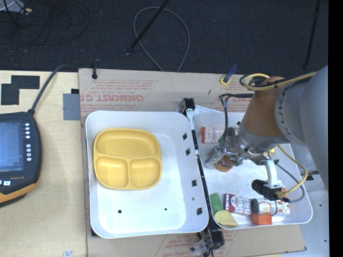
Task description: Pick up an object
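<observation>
Black-and-orange teach pendant (13,151) sits far left on the tabletop (53,143), pale screen facing up. Brown cardboard sheet (134,92) lies under both bins.

Left bin (139,208) holds one yellow three-compartment tray (127,158), lying flat in the far-left part of the bin.

Right bin (241,182) sits right against the left one. A small white packet with a red label (213,134) lies near its far edge. Just nearer than that, the tool (225,153) is down inside the bin, directly over a round orange-brown object (224,166) in the bin's left half. Cannot tell whether they touch or are only very close. Cannot tell whether the tool is open or closed, since the wrist blocks the view.

Along the near edge of the right bin, left to right:
- green piece (216,201)
- yellow curved piece (226,218), just nearer than the green one
- red-and-white packet (238,203)
- orange-red block (261,218)
- another printed packet (278,208), touching the block

All five are well apart from the tool.

Grey arm (300,111) with its orange band (262,108) reaches in from the right, covering the far-right part of the right bin.
</observation>
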Controlling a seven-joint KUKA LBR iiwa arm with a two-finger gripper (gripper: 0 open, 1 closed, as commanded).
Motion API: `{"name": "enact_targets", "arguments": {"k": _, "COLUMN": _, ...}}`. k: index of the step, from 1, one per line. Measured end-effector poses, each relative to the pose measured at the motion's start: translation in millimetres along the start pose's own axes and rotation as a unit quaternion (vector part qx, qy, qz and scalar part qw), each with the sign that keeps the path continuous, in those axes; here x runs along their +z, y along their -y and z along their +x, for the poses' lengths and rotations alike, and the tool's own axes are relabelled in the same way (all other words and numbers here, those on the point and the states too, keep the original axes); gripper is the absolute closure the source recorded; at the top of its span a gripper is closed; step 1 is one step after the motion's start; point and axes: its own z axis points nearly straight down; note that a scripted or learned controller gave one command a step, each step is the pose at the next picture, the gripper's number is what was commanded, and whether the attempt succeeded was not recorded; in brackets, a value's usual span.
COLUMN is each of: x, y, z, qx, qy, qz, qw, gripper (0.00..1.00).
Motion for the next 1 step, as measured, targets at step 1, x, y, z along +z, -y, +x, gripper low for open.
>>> {"name": "enact_targets", "arguments": {"k": 1, "x": -8.6, "y": -0.9, "z": -0.4, "qx": 0.001, "qy": -0.001, "qz": 0.002, "qw": 1.0, "gripper": 1.0}}
